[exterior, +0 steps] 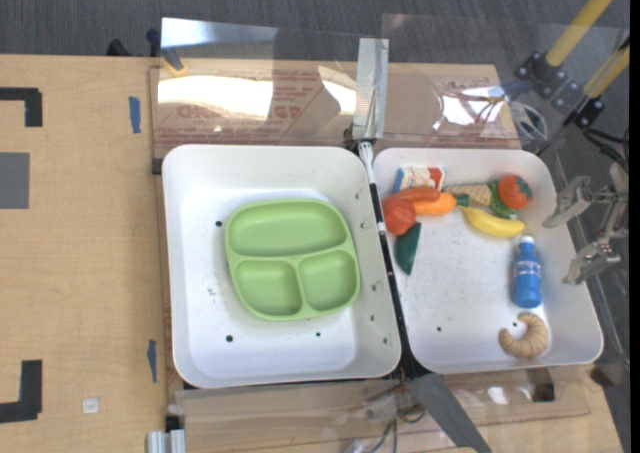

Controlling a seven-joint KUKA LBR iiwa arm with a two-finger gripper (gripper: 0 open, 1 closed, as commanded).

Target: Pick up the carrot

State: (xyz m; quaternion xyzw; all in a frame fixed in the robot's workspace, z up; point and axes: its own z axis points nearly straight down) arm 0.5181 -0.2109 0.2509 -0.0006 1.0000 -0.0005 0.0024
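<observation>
A: Gripper (582, 234) state?

B: Spread, nothing between. Hanging over the outer rim of the right bin (470, 351).

A: Carrot (436, 205)?

B: Well apart from the gripper, clear across the bin on the side farthest from it, by the wall shared with the other bin. Lying flat, lengthwise toward the gripper. Touching a red pepper (400, 214) at its far end, small carton (418, 179) just beyond, banana (492, 223) between it and the gripper.

A: Step in hand?

B: Approach, probably. Not yet over the target.

A: Tips for doing it well?

B: Cross above the banana and blue bottle (527, 274) without dipping. Drop onto the carrot's near, free half, away from the pepper. Close across the narrow width, not along the length. Risk of pinching the pepper too, or rolling the carrot into the wall.
</observation>
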